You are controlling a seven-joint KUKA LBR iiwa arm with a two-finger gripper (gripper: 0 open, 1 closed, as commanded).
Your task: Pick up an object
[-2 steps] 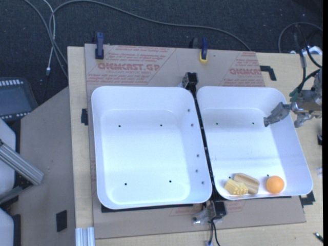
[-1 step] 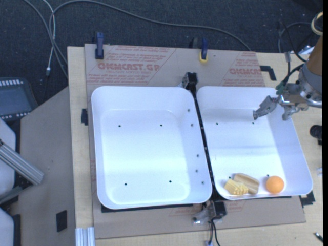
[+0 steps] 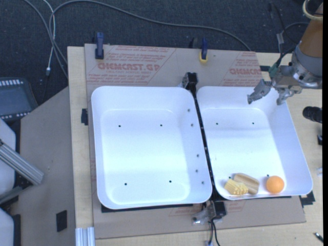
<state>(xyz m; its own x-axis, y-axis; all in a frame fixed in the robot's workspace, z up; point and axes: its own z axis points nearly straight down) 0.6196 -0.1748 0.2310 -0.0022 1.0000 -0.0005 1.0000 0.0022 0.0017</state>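
In the right bin [image 3: 241,137] three small objects lie along the near edge: an orange ball [image 3: 275,184], a tan bread-like roll [image 3: 247,179] and a yellow corn-like piece [image 3: 235,188] touching the roll. My gripper [image 3: 269,93] hangs above the far right corner of this bin, well away from the objects. Its two grey fingers [image 3: 258,94] are spread apart, open, with nothing between them. The orange band of the arm sits just above the wrist at the right edge.
The left bin [image 3: 148,145] lies beside the right one, their rims meeting at a black divider clamp [image 3: 190,79]. Blue and yellow clamps [image 3: 99,38] hold a printed board at the far edge. Cables run across the dark floor behind.
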